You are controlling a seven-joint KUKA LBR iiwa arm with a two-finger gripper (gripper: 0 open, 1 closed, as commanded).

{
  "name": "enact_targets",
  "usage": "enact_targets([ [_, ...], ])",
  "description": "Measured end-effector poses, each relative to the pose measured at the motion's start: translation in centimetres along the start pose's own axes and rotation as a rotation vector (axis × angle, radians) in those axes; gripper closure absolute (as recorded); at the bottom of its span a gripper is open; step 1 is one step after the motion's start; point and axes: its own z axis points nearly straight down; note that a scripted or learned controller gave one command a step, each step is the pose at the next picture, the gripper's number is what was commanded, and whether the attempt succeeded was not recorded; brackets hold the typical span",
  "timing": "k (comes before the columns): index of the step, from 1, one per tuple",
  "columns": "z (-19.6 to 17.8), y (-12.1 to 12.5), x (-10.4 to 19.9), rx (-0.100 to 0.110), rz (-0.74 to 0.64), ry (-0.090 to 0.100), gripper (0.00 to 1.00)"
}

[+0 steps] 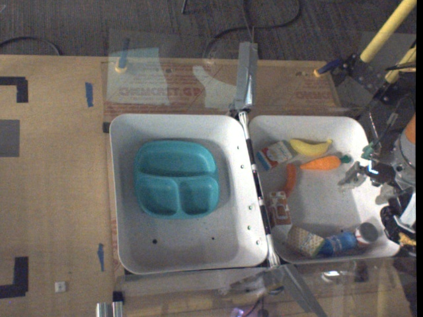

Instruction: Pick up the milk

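The milk (277,154) is a small white carton with a red end, lying on its side near the upper left corner of the right bin (317,203). My gripper (355,175) hangs over the right side of that bin, well to the right of the milk and apart from it. A yellow banana (310,146) and an orange carrot (322,164) lie between the milk and the gripper.
The right bin also holds an orange stick (291,177), a small brown packet (279,207), and a blue bottle (340,244) beside a tan mesh item (304,240) along the front wall. A teal divided plate (176,187) sits in the left bin (125,144).
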Motion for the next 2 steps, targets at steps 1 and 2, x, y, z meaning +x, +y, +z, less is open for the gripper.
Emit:
enact_targets([
  [1, 12.3, -2.4, 4.5, -0.009, 0.035, 0.004, 0.0],
  [2, 12.4, 2.2, 7.3, -0.007, 0.152, -0.001, 0.0],
])
